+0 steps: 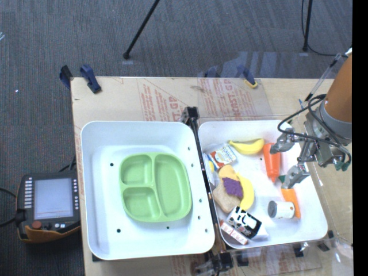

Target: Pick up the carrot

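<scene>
The carrot is a short orange stick lying roughly upright in the picture, in the upper right part of the right bin. My gripper hangs just right of it, low over the bin. Its two grey fingers are spread open, one near the carrot's top end and one near its lower end. The carrot lies at the fingertips' left side, and nothing is gripped between them.
The right bin also holds a banana, a purple-topped sandwich, a yellow piece, small packets, a black-and-white box and an orange-and-white can. In the left bin sits a green divided plate.
</scene>
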Controlling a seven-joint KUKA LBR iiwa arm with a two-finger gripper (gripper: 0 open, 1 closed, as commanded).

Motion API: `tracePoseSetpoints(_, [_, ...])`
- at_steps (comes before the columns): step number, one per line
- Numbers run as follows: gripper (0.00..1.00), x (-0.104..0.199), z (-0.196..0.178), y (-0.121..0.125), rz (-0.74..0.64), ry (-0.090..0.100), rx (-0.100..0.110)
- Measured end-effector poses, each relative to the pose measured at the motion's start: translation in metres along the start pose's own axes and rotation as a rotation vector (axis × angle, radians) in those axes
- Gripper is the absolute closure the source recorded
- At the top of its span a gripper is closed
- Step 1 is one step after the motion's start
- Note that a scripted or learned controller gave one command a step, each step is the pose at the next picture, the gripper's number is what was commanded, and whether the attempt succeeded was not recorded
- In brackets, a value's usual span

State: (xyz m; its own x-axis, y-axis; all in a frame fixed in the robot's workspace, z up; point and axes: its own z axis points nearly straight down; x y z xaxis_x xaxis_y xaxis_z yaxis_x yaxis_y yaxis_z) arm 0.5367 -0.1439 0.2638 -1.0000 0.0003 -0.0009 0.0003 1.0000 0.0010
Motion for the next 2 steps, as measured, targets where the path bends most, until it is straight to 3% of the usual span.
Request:
tracePoseSetpoints(1, [0.00,-0.014,0.077,-0.051,0.011,0.008,-0.002])
tracePoseSetpoints(2, [0.00,-0.040,0.178,-0.066,-0.066,0.002,-0.002])
